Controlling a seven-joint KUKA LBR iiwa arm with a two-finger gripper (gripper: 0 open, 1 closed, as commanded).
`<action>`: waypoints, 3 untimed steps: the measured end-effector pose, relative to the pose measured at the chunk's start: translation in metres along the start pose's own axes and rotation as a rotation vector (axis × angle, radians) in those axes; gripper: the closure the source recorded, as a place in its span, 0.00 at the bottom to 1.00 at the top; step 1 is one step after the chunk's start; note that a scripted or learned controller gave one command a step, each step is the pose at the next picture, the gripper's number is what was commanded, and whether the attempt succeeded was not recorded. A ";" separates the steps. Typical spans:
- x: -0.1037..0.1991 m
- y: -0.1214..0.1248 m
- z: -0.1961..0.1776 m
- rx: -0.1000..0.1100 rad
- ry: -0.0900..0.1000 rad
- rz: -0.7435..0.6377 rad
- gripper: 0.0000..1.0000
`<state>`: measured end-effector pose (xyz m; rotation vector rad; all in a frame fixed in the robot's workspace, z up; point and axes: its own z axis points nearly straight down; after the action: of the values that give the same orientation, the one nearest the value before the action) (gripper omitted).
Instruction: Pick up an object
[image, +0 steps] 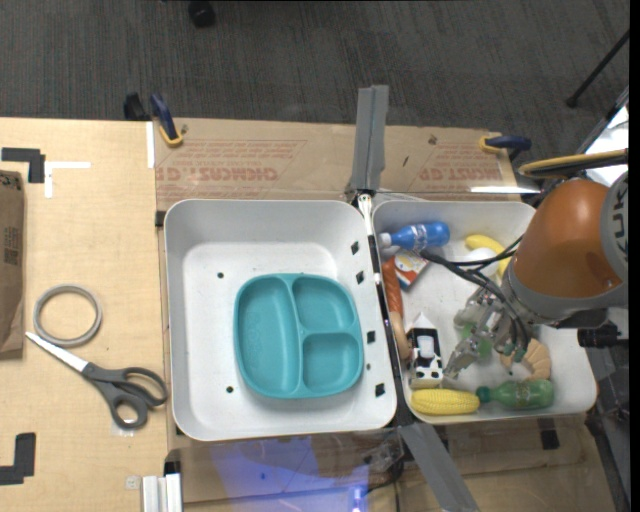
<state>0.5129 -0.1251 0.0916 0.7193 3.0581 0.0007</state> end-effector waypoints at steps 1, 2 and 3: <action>-0.089 0.014 -0.001 0.000 -0.004 0.109 0.00; -0.048 -0.032 0.000 0.000 0.000 0.253 0.00; 0.006 -0.067 0.000 0.001 0.001 0.434 0.00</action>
<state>0.4775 -0.1823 0.0915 1.3606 2.8326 -0.0003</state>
